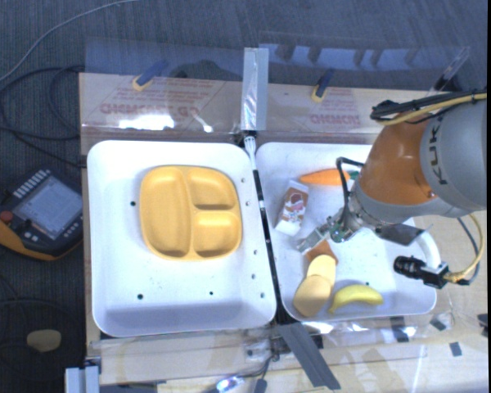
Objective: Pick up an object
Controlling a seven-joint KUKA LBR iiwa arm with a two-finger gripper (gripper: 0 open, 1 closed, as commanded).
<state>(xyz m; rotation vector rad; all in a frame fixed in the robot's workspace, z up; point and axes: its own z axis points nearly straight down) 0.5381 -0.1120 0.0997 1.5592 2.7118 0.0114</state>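
Reaching in over the right bin (409, 297), I have my pincer (321, 237) low among the things there, and I take the yellow cylinder (311, 295) as my landmark for everything else. My pincer sits just above that cylinder's upper end, near the brownish cap (321, 262) on top of it, and whether it is touching I cannot tell from this slant. The cylinder's long axis runs roughly up and down the view, leaning slightly, so it points more or less toward my pincer rather than lying across it; I judge that a grasp would need the pincer to straddle its short width, from the sides. How wide my pincer stands I cannot tell; the metal tip is small and partly lost against the bin's white floor, and nothing shows between its parts. Beside the cylinder, on the side toward my arm, lies a banana (356, 297), close to it or touching, its curve running crosswise to the cylinder. Beyond the cylinder, past my pincer, lies a small white and brown carton (293, 207), and further up again an orange carrot (321, 178) lying crosswise. Away from the cylinder across the divider, the left bin (114, 301) holds a yellow divided tray (190, 211), well apart from my reach. In my judgement the cylinder is the nearest candidate, lying directly below my pincer.
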